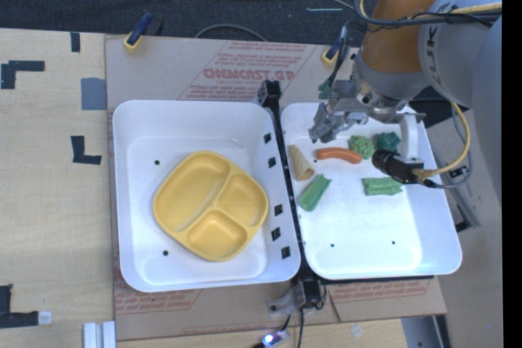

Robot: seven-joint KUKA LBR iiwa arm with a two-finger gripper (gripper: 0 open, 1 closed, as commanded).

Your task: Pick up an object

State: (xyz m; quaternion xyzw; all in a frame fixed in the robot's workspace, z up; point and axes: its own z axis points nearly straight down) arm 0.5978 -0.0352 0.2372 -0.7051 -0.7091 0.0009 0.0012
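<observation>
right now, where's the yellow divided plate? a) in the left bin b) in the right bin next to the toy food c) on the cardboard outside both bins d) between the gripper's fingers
a, the yellow divided plate lies flat on the floor of the left bin, while the gripper hangs over the right bin, where the small food pieces lie.

Two white bins (130, 175) sit side by side on the bench. One yellow divided plate (210, 204) lies in the left bin. Six small toy foods (313, 192) lie in the right.
</observation>
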